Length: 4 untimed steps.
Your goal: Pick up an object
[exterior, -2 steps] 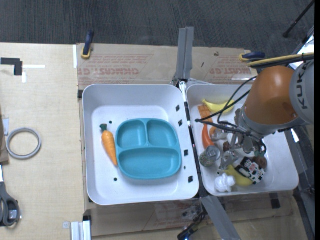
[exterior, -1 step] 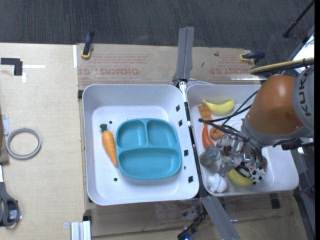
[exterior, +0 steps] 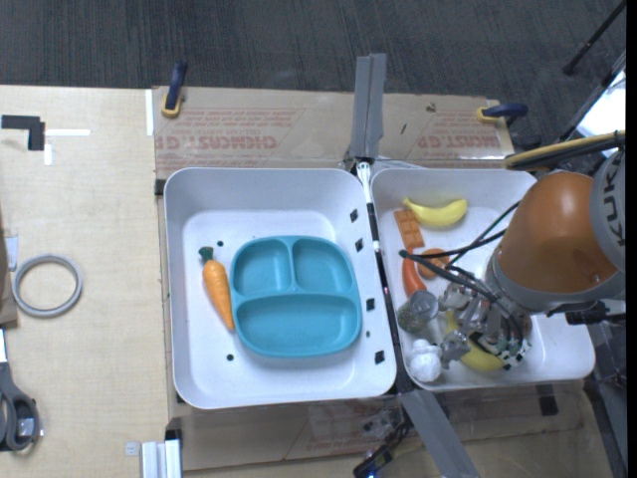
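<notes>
**benchrat:** Since your pincer (exterior: 476,339) is down at 5 o'clock in the right bin (exterior: 557,358), I'd go for the lower banana (exterior: 485,358) right beside it. Looks light, stiff, a bit slick, so take it across the middle. Can't tell if the pincer's apart or together, too much cabling.

**kuka_dan:** Count for you: two bananas, other one (exterior: 436,211) at 12 o'clock, one carrot (exterior: 217,289), one blue tray (exterior: 296,296).

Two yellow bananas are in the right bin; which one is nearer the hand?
The banana at the bin's near edge, right beside the hand. The other banana lies apart, at the far end by the orange strip.
</notes>
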Tool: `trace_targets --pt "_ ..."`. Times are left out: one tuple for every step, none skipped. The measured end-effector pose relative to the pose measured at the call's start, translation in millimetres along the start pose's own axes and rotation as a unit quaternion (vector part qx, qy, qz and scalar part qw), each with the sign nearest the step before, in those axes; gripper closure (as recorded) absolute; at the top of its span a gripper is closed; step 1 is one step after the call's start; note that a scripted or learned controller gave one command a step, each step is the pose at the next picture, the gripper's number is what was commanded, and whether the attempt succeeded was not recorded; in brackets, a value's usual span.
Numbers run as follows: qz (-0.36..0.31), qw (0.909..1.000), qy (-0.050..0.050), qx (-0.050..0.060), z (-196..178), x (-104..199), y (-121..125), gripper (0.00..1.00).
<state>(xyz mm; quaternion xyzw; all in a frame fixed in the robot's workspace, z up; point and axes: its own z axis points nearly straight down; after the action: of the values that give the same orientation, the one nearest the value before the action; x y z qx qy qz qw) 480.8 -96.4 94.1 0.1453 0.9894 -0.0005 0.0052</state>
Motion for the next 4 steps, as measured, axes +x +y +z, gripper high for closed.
trace_targets --pt "-0.039 0.9993 0.003 0.000 2 -72 12 0.00" --pt "-0.046 0.9989 0.005 0.000 3 -41 0 0.00" --pt "0.003 1.0000 0.005 0.000 3 -5 -28 0.00" --pt "0.166 0.9861 0.004 0.001 3 -78 26 0.00"
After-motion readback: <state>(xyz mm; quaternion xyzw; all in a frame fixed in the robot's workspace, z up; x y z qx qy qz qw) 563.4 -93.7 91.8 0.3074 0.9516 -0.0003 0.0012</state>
